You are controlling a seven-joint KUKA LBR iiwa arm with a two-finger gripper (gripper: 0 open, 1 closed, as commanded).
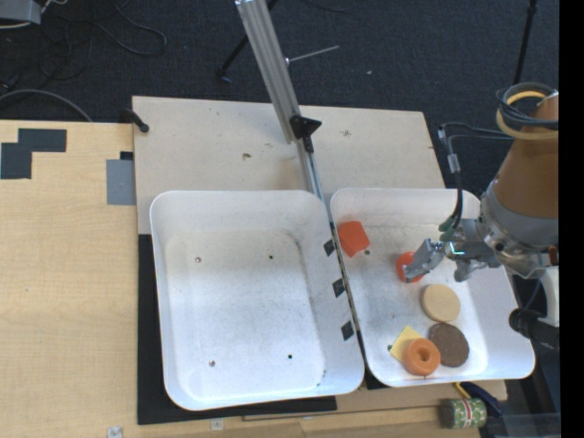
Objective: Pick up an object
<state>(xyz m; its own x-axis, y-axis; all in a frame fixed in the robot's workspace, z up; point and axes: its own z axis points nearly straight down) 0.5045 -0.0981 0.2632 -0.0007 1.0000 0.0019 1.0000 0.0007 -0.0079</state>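
Note:
My gripper (420,263) hangs low over the middle of the right bin (511,359), reaching in from the right. A small red object (403,265) lies right at its tip, touching or nearly touching it; I cannot tell whether it is gripped. An orange block (352,237) sits to the upper left, near the divider. Below the gripper lie a tan disc (442,303), a dark brown disc (449,344), an orange ring (422,358) and a yellow piece (402,342) partly under the ring.
The left bin (173,235) stands beside the right one, with black clips (338,286) along the shared rim. A slanted metal rail (274,71) rises behind the bins. A small green can (465,413) lies on the bench by the front edge.

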